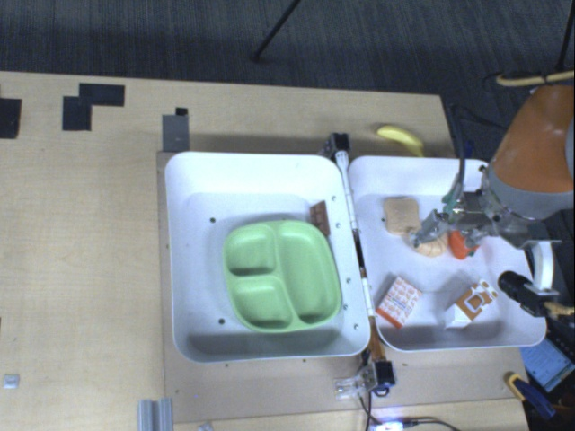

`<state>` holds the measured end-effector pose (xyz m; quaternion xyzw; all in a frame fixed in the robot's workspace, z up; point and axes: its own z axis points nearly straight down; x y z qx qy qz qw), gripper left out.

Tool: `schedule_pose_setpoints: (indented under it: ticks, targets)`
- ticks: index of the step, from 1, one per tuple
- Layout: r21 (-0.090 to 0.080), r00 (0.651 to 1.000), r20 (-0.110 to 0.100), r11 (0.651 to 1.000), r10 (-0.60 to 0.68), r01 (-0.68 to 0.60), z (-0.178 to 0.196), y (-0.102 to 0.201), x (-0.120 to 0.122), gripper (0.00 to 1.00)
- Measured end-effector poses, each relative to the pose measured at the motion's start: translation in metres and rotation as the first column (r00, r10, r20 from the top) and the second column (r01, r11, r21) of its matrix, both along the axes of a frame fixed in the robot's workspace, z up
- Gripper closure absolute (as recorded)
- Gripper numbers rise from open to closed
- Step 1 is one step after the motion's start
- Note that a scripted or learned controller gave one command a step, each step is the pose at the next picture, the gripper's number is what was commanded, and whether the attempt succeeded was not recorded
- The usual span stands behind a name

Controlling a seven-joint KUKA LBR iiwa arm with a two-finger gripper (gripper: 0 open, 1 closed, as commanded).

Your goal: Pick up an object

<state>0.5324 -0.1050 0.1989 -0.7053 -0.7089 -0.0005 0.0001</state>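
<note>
Overhead view of the bench [81, 268] with two shallow white bins side by side. The left bin [193, 196] holds a pale green divided plate [281, 275] with three compartments, lying flat near the bin's centre; a small brown object [318, 214] rests at the plate's 1 o'clock, against the wall that the two bins share.

The right bin [377, 182] holds the loose objects. A tan, roughly square, sponge-like block [401, 214] lies toward the bin's 10 o'clock. At about 7 o'clock lies a small flat packet [398, 301], white with red and orange print, tilted on the floor of the bin. At about 5 o'clock sits a small carton [473, 302], brown and white, close to the near wall. Near the bin's centre, a pale yellowish piece [432, 249] and a small red-orange piece [459, 244] lie just beside each other.

The arm [539, 155], grey with its orange band, enters from 3 o'clock. Its gripper [440, 230] hangs over the centre of the right bin, directly above the yellowish and red-orange pieces and at the tan block's 4 o'clock. Whether the tool is open or closed cannot be told from this angle, and no object can be seen gripped by it.

Outside the bins, a yellow banana-shaped object [399, 137] lies on the bench at the right bin's 12 o'clock.
</note>
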Motion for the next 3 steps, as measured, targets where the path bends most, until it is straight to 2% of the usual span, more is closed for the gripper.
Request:
schedule_pose_setpoints:
  ticks: [1,2,3]
  targets:
    - [-0.001,1.000,0.006,1.000,0.000,0.000,-0.113,-0.003,0.073,0.00]
    - [-0.001,1.000,0.008,1.000,0.001,-0.001,-0.102,-0.002,0.074,1.00]
    - [0.001,1.000,0.005,1.000,0.002,-0.002,0.011,0.071,0.073,1.00]
